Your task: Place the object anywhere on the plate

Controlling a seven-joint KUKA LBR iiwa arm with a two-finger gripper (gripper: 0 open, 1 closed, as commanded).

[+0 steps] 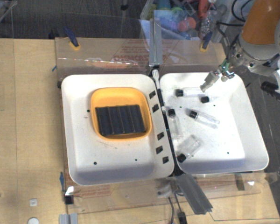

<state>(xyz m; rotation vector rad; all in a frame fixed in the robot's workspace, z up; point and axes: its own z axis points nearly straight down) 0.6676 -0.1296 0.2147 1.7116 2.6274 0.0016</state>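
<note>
Pincer [208, 84]: right bin [252, 120], 12 o'clock; grip state cannot be told.
Vials [201, 117]: scattered in right bin.
Plate [120, 112]: left bin [77, 139], centre.

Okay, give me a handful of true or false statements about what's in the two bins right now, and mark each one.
1. The orange plate sits in the left bin. True.
2. A dark ribbed block lies on the plate. True.
3. The clear vials with black caps lie on the plate. False: they lie in the right bin.
4. The gripper is over the left bin. False: it is at the far part of the right bin.
5. All the vials stand upright. False: they lie on their sides.
</note>
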